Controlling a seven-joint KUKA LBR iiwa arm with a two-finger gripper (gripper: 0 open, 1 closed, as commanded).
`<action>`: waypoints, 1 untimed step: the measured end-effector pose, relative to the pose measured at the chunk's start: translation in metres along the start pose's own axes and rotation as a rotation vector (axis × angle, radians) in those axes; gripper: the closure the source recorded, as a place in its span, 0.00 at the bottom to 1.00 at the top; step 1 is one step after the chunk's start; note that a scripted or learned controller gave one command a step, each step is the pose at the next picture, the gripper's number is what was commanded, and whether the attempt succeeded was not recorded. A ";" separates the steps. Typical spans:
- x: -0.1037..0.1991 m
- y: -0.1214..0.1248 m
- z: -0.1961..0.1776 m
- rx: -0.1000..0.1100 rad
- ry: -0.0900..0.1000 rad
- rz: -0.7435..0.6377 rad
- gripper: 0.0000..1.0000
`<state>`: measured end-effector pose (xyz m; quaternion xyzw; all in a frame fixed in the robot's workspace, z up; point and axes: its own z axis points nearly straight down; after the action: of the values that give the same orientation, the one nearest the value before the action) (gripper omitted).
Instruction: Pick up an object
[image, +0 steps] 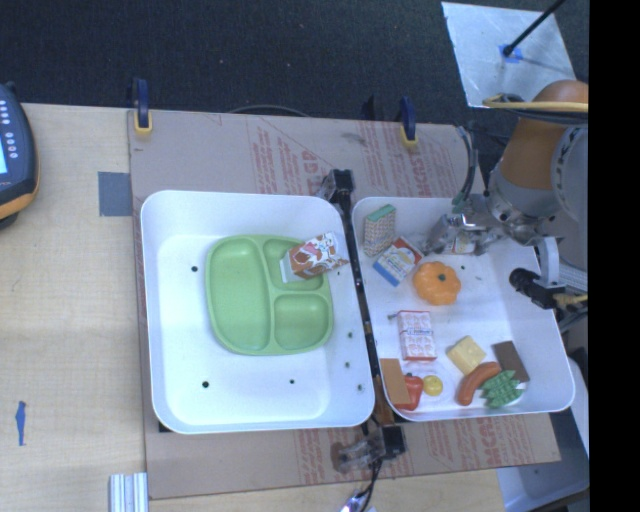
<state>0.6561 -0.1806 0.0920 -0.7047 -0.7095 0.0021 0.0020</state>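
Observation:
My gripper (456, 236) hangs over the far edge of the right bin (540, 335), just behind an orange fruit (437, 283) and right of a blue-and-white packet (397, 262). Nothing shows between its tips. A greenish box (379, 228) stands at the bin's far left corner. Nearer the front lie a red-and-white carton (416, 335), a yellow cheese piece (465, 354), a brown bar (508, 359), a sausage (477, 382) and a green toy vegetable (502, 391).
The left bin (180, 350) holds a green divided plate (268, 295) with a small brown-and-white carton (313, 257) on its far right corner. A red-and-brown item (398, 385) and a small yellow ball (432, 384) sit at the right bin's front left. The arm's body (545, 160) looms over the far right.

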 end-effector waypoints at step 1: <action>0.009 0.000 -0.013 -0.004 -0.002 0.000 0.00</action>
<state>0.6565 -0.1715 0.1053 -0.7047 -0.7095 0.0012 0.0001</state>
